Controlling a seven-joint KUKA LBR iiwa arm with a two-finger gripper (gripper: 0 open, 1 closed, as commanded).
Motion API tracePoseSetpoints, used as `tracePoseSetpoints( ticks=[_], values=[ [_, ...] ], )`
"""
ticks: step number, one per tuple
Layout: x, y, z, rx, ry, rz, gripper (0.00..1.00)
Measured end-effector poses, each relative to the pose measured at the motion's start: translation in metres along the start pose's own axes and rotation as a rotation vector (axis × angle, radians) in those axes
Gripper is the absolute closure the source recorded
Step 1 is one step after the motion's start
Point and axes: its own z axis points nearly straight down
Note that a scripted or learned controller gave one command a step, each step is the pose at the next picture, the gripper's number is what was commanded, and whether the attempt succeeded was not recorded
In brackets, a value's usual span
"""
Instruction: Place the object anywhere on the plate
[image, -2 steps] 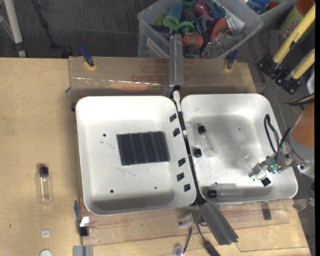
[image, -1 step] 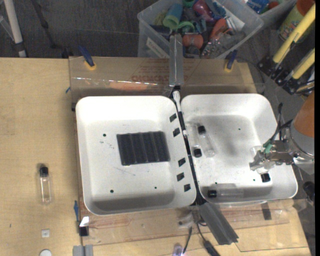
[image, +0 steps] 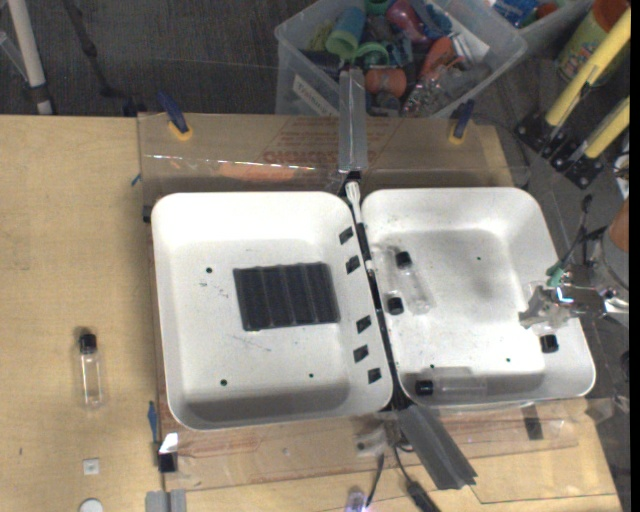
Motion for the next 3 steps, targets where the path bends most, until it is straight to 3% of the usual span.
tracePoseSetpoints(
  ticks=[1,2,3],
  values=[
    [-0.002,-0.016,-0.003,0.004,0.001,0.325,1.0],
    [-0.035,-0.013,0.029,0.006,0.002,0.533,1.0],
    [0.0,0.025,0.112,0.014,0.023,1.102,1.0]
  ],
)
